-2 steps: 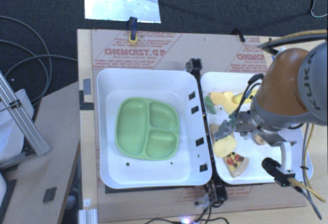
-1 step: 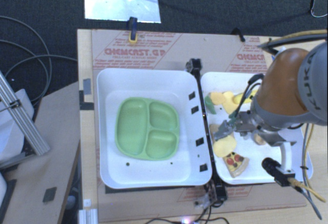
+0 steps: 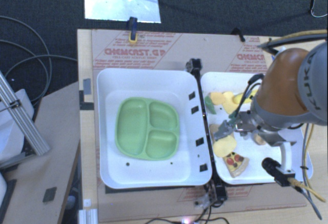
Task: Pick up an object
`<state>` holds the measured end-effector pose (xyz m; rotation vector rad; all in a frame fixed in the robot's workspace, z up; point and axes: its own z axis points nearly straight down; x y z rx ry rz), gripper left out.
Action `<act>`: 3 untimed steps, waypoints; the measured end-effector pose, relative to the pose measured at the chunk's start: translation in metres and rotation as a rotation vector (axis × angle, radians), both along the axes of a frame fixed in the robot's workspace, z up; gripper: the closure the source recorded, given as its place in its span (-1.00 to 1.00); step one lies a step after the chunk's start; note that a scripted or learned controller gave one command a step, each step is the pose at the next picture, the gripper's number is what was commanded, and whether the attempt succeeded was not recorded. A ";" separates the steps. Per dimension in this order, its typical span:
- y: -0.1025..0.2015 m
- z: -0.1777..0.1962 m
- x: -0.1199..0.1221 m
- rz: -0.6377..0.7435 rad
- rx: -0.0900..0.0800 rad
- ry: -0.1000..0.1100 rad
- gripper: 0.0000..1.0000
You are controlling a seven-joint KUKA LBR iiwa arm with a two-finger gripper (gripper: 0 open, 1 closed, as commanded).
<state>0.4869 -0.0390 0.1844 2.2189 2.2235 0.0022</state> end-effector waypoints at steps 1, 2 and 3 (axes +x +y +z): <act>0.128 0.000 -0.001 0.015 0.005 0.000 -1.00; 0.152 -0.089 0.001 0.000 0.001 -0.003 -1.00; 0.201 -0.096 0.020 -0.014 -0.010 -0.003 -1.00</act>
